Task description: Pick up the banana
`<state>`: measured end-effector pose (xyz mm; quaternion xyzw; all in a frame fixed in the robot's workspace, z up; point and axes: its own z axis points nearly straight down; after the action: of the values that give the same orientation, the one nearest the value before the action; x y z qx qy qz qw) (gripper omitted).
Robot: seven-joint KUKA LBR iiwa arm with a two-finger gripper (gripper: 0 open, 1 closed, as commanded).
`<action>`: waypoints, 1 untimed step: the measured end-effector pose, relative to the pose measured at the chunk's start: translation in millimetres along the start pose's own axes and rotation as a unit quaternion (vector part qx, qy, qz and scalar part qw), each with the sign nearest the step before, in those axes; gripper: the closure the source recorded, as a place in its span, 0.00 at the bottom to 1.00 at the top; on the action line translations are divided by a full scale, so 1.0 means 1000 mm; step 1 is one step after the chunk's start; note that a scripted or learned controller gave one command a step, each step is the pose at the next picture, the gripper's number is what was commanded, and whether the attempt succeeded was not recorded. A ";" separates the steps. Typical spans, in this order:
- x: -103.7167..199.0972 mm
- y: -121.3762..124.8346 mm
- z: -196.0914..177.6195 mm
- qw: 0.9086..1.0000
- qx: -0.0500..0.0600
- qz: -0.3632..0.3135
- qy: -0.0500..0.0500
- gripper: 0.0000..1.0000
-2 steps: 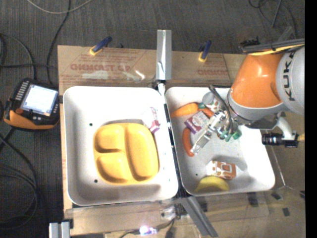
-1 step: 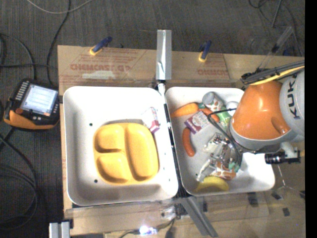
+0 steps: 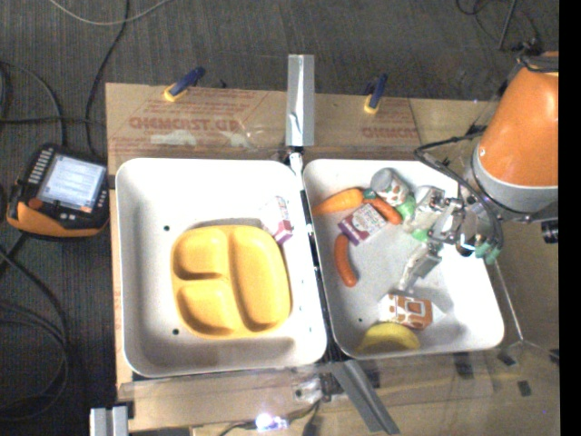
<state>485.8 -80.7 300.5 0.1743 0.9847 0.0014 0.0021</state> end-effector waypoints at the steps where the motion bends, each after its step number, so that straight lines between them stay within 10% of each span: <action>1: 0.007 0.018 0.025 0.999 0.000 0.047 0.001 0.00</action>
<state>485.5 -61.1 275.5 0.2203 0.9754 0.0014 0.0013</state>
